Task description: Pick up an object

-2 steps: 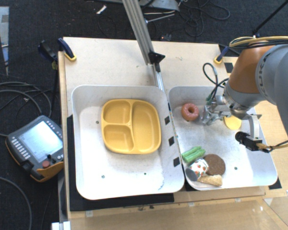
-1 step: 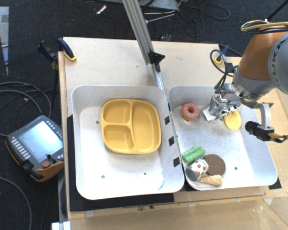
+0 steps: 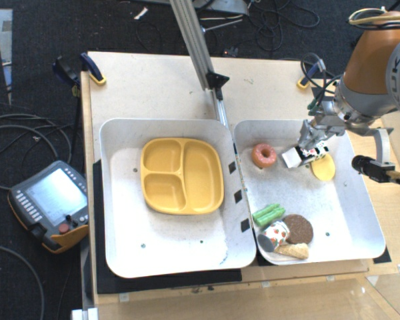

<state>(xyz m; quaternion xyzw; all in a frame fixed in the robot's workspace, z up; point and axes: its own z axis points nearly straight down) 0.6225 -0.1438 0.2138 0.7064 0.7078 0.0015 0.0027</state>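
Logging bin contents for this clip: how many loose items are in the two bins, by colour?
Yellow: 2, divided plate, small piece by the gripper
Pink: 1, doughnut
Green: 1, pods
Brown: 1, round cookie
Tan: 1, wedge
White patterned: 1, small item
Total: 7

Just one camera here, mounted up above the bench (image 3: 153, 79) and looking down at a slant, so the far edge sits near the top of the frame and the near edge at the bottom. It's far enough back to fit both white bins, the left bin (image 3: 120, 245) and right bin (image 3: 360, 225), plus dark floor (image 3: 33, 152) on the left. The arm (image 3: 377, 65) comes in from the right side.
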